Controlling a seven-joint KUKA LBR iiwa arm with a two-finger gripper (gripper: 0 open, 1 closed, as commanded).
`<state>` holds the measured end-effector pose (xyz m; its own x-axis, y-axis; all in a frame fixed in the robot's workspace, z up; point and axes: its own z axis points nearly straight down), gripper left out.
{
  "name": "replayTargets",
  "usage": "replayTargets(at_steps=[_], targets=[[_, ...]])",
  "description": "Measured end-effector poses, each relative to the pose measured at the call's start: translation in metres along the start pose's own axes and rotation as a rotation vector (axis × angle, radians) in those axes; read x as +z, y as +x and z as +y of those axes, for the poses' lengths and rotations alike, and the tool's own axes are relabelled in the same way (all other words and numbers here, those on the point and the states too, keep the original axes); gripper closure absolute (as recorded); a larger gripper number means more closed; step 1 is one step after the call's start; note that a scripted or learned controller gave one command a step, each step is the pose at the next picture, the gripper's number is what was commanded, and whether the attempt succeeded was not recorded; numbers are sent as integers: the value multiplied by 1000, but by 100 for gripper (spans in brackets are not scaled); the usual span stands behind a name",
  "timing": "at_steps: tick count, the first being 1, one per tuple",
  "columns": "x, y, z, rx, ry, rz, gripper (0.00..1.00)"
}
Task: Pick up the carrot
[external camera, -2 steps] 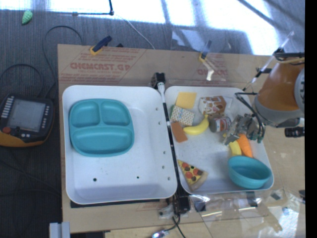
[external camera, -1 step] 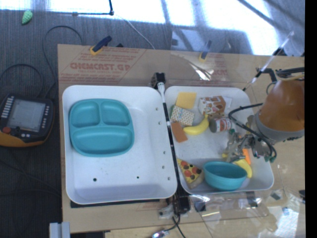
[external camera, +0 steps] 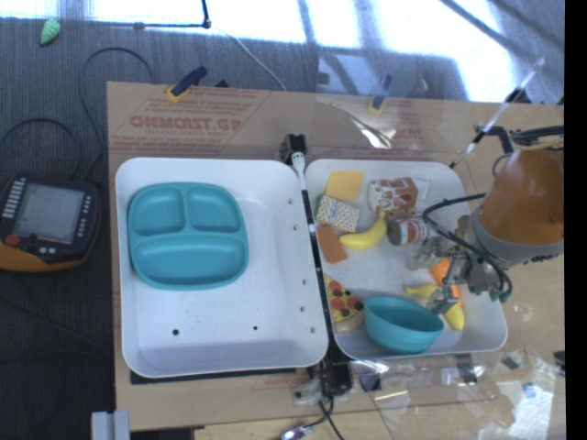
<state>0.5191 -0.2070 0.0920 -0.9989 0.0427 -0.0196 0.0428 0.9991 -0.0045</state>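
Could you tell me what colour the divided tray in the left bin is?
Teal blue tray, in the camera view.

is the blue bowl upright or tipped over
Upright: the bowl sits in the right bin with its open mouth facing up.

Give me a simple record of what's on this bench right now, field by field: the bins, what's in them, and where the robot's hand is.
left bin: holds a teal divided tray
right bin: cluttered with toy food
carrot: small orange piece, right side of right bin, beside the gripper
gripper: low over the right bin, near the carrot; grasp not discernible
banana: middle of right bin
teal bowl: front of right bin
arm: reaches in from the right
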Motion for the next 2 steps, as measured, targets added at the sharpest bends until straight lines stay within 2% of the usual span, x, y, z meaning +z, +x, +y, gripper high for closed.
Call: replayTargets(at_steps=[1, 2], targets=[[-12, -4, 1, 0, 2, -10, 100], [0, -13, -10, -287, -11, 7, 100]])
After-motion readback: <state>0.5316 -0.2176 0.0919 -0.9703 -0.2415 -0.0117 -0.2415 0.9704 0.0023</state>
